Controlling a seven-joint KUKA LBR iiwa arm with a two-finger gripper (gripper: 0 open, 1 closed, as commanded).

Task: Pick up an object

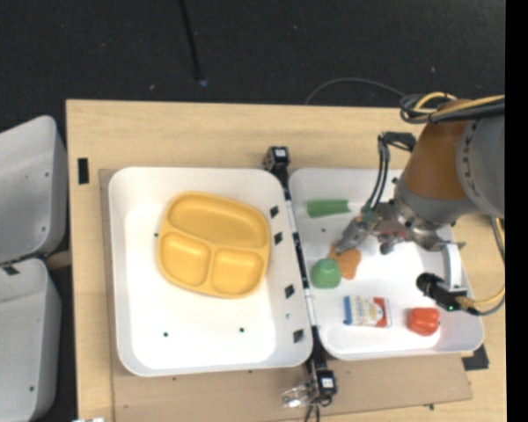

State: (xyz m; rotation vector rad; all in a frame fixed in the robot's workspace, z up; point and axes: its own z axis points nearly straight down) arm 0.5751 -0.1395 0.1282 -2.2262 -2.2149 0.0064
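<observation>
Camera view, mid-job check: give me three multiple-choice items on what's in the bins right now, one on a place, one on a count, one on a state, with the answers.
1. Where does the yellow divided plate lie?
A. left bin
B. right bin
C. on the bare bench

2. How many compartments does that plate have?
A. two
B. three
C. five

3. How does the small white carton rest?
A. standing upright
B. lying flat on the bin floor
C. leaning on the red object

Answers: 1 A, the plate sits inside the left bin. 2 B, one long compartment and two smaller ones show. 3 B, its printed face lies flat in the right bin, apart from the red object.
</observation>
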